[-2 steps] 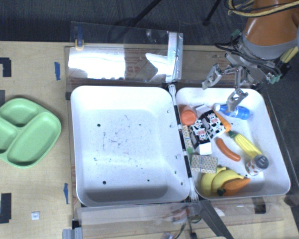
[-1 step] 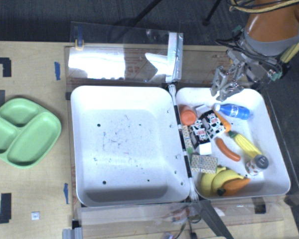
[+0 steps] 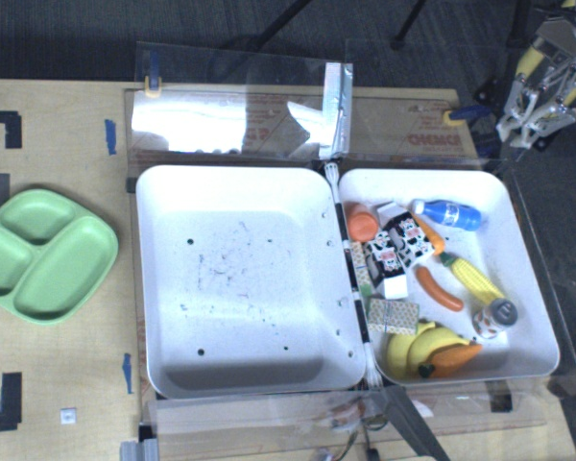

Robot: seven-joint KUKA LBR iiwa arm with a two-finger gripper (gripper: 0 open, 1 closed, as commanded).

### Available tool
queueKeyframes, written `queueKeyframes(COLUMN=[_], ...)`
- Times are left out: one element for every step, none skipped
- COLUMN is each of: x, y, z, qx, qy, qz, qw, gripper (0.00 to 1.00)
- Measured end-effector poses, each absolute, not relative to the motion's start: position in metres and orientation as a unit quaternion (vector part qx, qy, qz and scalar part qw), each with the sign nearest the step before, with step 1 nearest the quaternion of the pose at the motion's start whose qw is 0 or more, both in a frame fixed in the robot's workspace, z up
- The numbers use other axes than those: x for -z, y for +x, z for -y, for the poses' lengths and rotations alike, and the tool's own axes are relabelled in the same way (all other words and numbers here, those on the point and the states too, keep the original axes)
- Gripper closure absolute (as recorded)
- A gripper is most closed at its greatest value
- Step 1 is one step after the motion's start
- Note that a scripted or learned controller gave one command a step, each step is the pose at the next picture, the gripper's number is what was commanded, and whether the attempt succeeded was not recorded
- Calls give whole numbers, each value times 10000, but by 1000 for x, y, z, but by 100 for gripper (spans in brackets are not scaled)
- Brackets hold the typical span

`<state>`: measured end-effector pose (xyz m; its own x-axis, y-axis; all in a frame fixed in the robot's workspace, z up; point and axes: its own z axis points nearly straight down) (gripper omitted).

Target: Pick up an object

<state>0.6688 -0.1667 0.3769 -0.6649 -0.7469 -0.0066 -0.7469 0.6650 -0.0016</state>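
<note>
- Since the arm sits up at the far right corner, off the surface, you have the gripper well apart from both bins; whether it is parted or closed you cannot tell from here, and nothing shows in its grasp.
- Your candidates all lie in the right bin, crowded toward its left and near walls: a blue bottle, an orange ball, a black-and-white patterned box, a sausage, a corn cob, bananas and a carrot.
- The left bin has only scuffs, and the green divided plate rests on the surface beyond it.
- Watch the clutter: the pieces touch or overlap, so a descent aimed at one could clip a neighbour and push the target aside.
- The bananas and carrot hug the near wall, so a grasp there risks striking the rim.
- Rounded items such as the bottle, ball and corn would likely roll or squirt out if you close off-centre.
- The sausage and corn, lying more in the open, look like your safer picks.
</note>
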Motion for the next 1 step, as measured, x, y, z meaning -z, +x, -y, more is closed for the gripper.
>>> queueKeyframes(x=[-328], y=[669], z=[159], qx=[-24], qy=[-5935], qz=[-8049], qw=[17], gripper=[100])
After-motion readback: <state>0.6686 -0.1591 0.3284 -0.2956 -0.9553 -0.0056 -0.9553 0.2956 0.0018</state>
